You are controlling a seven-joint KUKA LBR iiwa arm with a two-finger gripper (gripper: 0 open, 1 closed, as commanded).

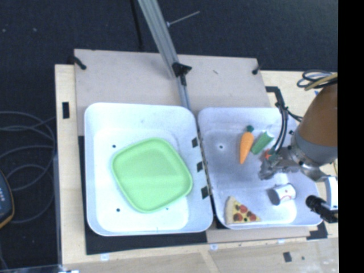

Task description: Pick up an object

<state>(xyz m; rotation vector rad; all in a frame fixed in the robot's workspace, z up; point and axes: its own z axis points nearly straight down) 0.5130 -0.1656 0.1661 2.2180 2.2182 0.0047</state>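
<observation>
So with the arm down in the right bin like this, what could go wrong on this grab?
1. The gripper sits between the carrot, a green object and a white object; it may close on nothing.
2. The carrot and green object lie close together, so a grab could nudge one aside.
3. The pizza slice lies flat by the right bin's near wall, probably hard to get fingers around.

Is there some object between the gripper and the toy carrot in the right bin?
Nothing visible blocks it. The gripper hangs over the right bin, right of the carrot. The green piece lies beside the carrot, above the direct line between them.
</observation>
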